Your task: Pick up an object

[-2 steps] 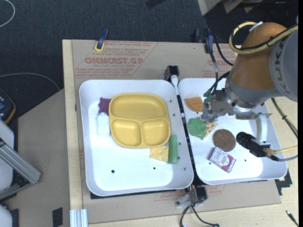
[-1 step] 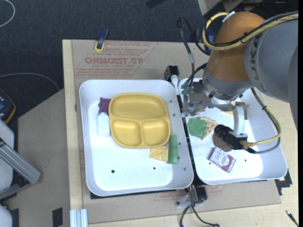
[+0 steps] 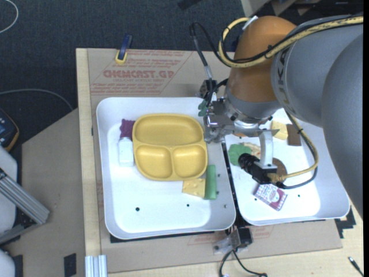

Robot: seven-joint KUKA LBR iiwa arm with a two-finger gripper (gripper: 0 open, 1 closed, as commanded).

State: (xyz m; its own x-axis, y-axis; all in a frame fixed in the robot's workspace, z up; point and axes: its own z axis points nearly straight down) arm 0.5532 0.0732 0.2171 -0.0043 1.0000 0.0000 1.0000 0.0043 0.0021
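— Where the arm (image 3: 262,62) reaches in from the right, what sits beneath it?
— The gripper (image 3: 212,123), low over the wall between the two bins, just beside the right rim of the yellow plate (image 3: 170,146).
— Released or clenched?
— I cannot tell; the wrist hides that part. Nothing can be seen in its grasp.
— And the plate?
— It lies flat in the left bin (image 3: 161,218), toward the back, its three hollows facing up.
— What else is in that bin?
— A purple thing (image 3: 127,127) and a white bottle (image 3: 125,152) touching the plate's left side; a green stick (image 3: 210,182) and a yellow wedge (image 3: 195,187) near its front right corner.
— And the right bin (image 3: 314,203)?
— A green lump (image 3: 236,152) close to the dividing wall, and a dark red packet (image 3: 270,195) nearer the front, well apart from the gripper.
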